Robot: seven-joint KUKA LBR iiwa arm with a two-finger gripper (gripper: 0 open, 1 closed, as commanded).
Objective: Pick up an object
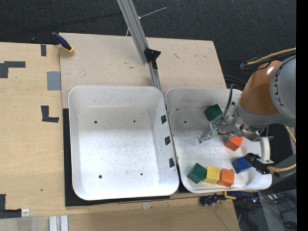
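The arm [269, 93], grey with its orange band, reaches in from the right and bends down over the right bin [185, 100]. Its gripper [208, 134] sits low over the middle of that bin, the thin metal fingers [204, 137] pointing left toward the bin floor. Whether the jaws are open or closed cannot be told from this slant, and nothing can be seen between them.

Six blocks lie in the right bin. A dark green block [212, 112] rests toward the far side, just beside the wrist and a little beyond the fingers. An orange block [234, 142] lies just right of the gripper, partly tucked under the arm. A blue block [241, 164] sits nearer, toward the right wall. Along the near wall three blocks stand in a row, touching or nearly so: a green block [196, 173] at the left, a yellow block [212, 174] in the middle and a second orange block [226, 177] at the right.

The left bin [77, 129] stands side by side with the right one, their rims meeting. Both rest on the table [106, 61]. A slanted metal rail [134, 23] crosses the far part of the table down to where the bins meet.
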